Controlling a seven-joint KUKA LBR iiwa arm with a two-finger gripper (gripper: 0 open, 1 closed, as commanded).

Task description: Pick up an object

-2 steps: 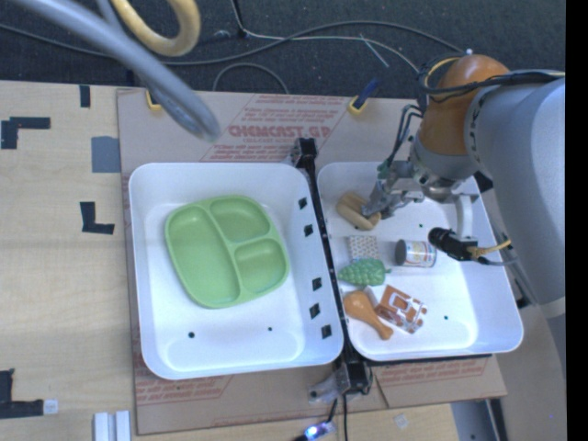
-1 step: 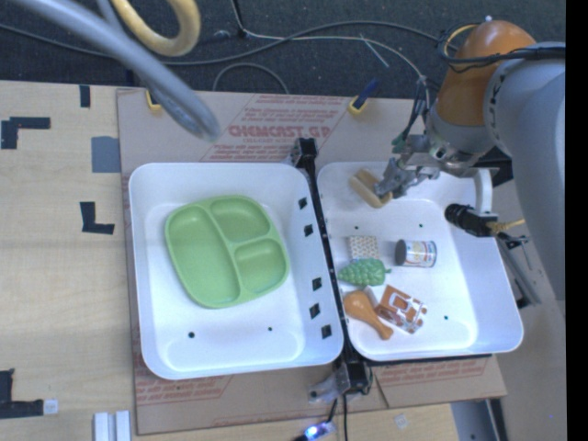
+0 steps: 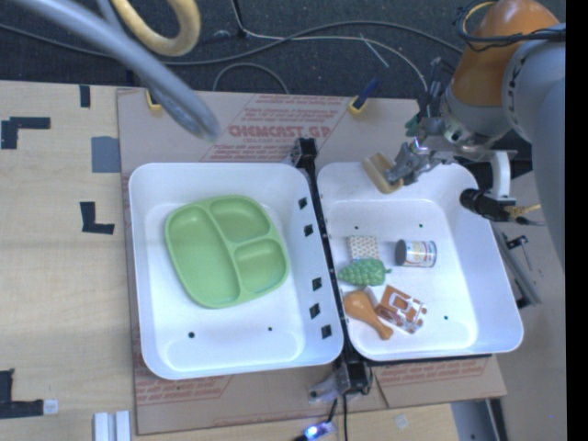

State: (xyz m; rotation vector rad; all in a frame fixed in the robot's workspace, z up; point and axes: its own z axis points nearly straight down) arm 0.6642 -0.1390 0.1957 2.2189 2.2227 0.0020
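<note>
My gripper (image 3: 402, 171) hangs over the back rim of the right bin (image 3: 478, 274), reaching in from the arm's orange-banded wrist at the upper right. A tan block-like object (image 3: 378, 173) lies just left of the gripper tip at that rim; whether they touch is unclear. Further forward in the right bin lie a small beige checkered square (image 3: 364, 246), a small can (image 3: 416, 253) on its side, a green leafy toy (image 3: 363, 271), an orange drumstick toy (image 3: 367, 312) and a brown-and-white item (image 3: 401, 308).
The left bin (image 3: 156, 338) holds a green divided plate (image 3: 227, 249). A black divider (image 3: 312, 237) runs between the bins. A grey hose (image 3: 138, 53) and a yellow loop (image 3: 161, 7) cross the upper left. Cables trail behind the bins.
</note>
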